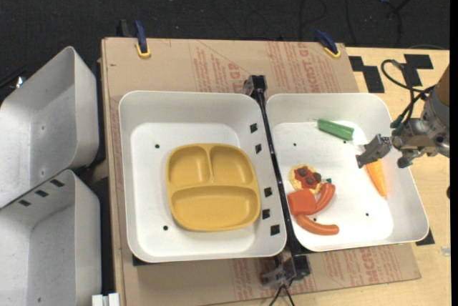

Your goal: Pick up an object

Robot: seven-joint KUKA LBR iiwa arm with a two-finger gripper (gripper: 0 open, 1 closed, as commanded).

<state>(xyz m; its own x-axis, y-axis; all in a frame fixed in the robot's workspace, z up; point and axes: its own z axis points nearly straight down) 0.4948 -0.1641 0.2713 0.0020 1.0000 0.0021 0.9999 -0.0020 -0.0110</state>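
Camera view cuts off your arm at the right edge; the gripper hangs over the right bin, fingers apart, above the partly hidden carrot.

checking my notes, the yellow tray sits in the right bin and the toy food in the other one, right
Not quite. The camera view shows the yellow tray in the left bin, not the right one. The toy food is in the other bin, the right bin, as you said.
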